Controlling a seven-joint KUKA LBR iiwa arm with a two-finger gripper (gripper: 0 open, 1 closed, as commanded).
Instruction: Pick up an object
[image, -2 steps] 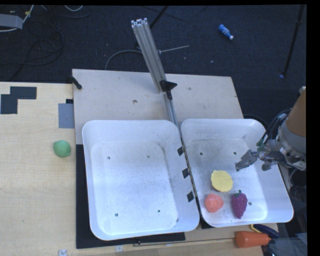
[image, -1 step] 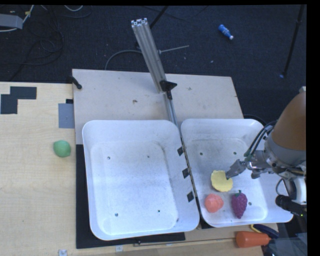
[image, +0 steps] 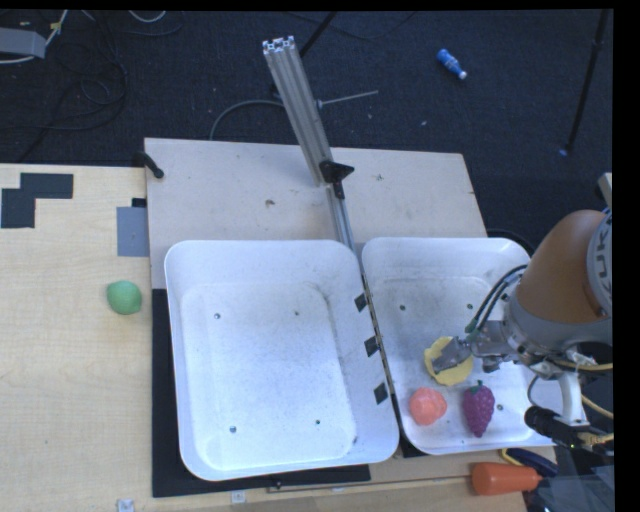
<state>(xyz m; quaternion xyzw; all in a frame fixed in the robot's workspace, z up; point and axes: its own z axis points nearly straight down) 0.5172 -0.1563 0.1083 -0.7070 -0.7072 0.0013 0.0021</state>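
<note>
The yellow piece (image: 449, 362) lies in the right bin (image: 430, 262), toward its lower middle, and the gripper (image: 462, 352) is down on it, its tip touching or overlapping the piece's upper right edge. Whether the jaws are spread or closed on the piece cannot be told from this slanted view, since the wrist and cables crowd the tip; nothing shows plainly between the fingers, so no hold can be claimed. Just below the yellow piece sit an orange-red fruit (image: 428, 406) and a purple grape bunch (image: 478, 408), close beside each other and near the bin's front wall. The risk from here, as a judgement, is a grip that catches only the rim of the yellow piece, so that it slips out on the lift; another is the arm (image: 565, 285) nudging the grape bunch, which is close under the wrist, and pushing it against the wall. The piece looks flat and low, so fingers may close above it. By count: two white bins, the left bin (image: 262, 355) beside the right one; three objects in the right bin; one green ball (image: 124, 297) on the wooden table well to the left; one orange tool handle (image: 505, 477) in front of the right bin; one metal rail (image: 305, 110) slanting up behind the bins.
</note>
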